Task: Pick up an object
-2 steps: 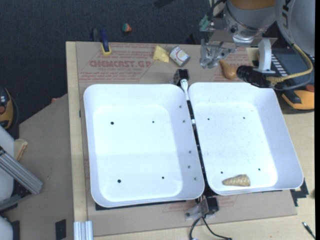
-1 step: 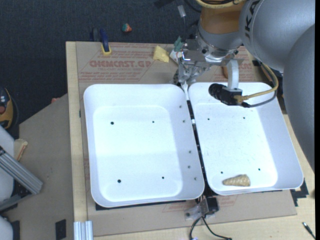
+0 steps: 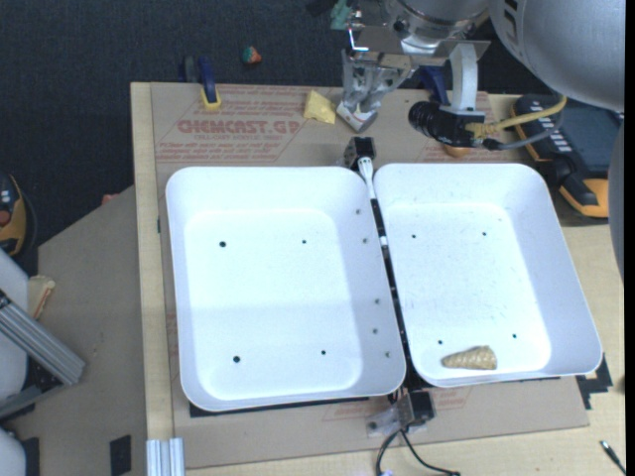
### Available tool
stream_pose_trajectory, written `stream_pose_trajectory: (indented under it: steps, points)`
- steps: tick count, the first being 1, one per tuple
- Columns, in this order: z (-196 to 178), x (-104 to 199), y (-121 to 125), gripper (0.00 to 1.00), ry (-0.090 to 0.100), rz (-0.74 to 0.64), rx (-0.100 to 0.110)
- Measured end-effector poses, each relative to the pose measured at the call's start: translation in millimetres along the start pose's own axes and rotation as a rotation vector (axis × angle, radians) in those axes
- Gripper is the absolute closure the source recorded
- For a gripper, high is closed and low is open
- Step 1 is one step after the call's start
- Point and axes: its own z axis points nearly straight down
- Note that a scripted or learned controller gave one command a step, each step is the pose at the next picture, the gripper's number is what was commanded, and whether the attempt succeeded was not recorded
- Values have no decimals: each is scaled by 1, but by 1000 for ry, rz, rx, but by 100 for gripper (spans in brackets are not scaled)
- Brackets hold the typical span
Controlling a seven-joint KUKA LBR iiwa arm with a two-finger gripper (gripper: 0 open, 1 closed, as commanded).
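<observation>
A tan, cone-like object [image 3: 468, 359] lies on its side in the right bin [image 3: 556, 266], near that bin's front wall. My gripper [image 3: 359, 110] hangs well away from it, above the cardboard board behind the two bins, close to where they meet at the back. I see nothing in the gripper. The left bin [image 3: 198, 266] shows only its white floor with small dark dots.
A yellow scrap [image 3: 319, 108] lies on the board just left of the gripper. A blue and yellow clamp [image 3: 207, 82] grips the board's back edge. A small red and green thing [image 3: 252, 56] sits on the dark floor beyond. A black clip [image 3: 361, 153] joins the bins at the back.
</observation>
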Motion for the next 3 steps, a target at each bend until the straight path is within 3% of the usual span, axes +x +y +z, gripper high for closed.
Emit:
stream_pose_trajectory:
  steps: [1,2,3]
  points:
    - [93,116,-27,100,-1,-5,22]
    - [3,-2,-31,100,-4,14,3]
    - [85,10,-47,100,-4,6,20]
